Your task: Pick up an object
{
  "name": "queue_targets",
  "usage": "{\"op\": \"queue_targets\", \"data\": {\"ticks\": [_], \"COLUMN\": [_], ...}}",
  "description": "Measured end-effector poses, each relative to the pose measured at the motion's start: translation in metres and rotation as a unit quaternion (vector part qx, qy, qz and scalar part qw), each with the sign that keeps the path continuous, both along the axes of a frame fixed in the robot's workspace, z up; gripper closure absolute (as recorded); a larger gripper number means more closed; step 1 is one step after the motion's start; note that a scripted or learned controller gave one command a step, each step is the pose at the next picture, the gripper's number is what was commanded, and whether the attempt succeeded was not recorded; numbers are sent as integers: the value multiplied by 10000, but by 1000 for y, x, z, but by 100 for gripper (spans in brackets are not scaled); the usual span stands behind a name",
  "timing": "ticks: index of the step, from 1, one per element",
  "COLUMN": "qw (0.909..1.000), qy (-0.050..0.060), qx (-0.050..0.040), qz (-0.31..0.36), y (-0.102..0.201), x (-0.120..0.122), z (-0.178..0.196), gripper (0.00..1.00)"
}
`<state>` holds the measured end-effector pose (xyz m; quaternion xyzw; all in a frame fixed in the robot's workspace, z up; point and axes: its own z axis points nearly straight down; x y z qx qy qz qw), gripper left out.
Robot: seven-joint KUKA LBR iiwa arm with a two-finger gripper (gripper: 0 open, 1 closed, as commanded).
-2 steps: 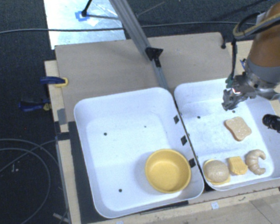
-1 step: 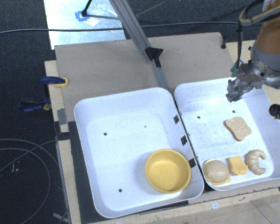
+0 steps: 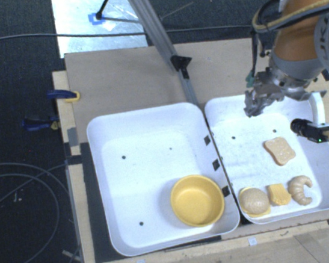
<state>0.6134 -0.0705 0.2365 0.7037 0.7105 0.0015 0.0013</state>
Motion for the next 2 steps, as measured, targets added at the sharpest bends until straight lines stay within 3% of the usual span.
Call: {"op": "queue_targets", "data": {"ticks": [2], "qw": [10000], "qy": [-1], "qx": [11], "qz": [9], "y": [111], "x": [35], "z": [13], "gripper": [100]}}
